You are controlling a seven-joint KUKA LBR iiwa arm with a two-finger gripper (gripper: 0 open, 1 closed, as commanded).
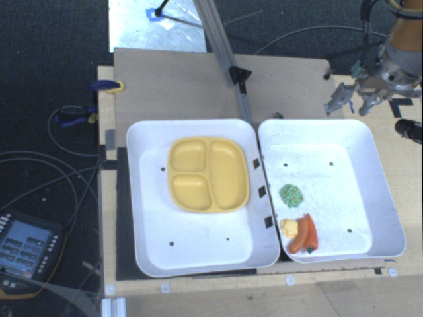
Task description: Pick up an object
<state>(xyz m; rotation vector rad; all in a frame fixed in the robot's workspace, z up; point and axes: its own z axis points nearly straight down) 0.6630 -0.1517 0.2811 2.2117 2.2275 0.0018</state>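
grey arm (pixel 403 58); orange band; metal gripper (pixel 350 99).

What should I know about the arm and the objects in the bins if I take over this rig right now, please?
Gripper: open, holding nothing, above the bench beyond the far edge of the right bin.
Right bin: green broccoli-like piece near the middle-left; orange carrot beside a small yellow piece at the near-left corner.
Left bin: yellow divided plate, nothing on it.
Done: nothing picked yet.
Left: move over a bin, descend, grasp one object and lift it.
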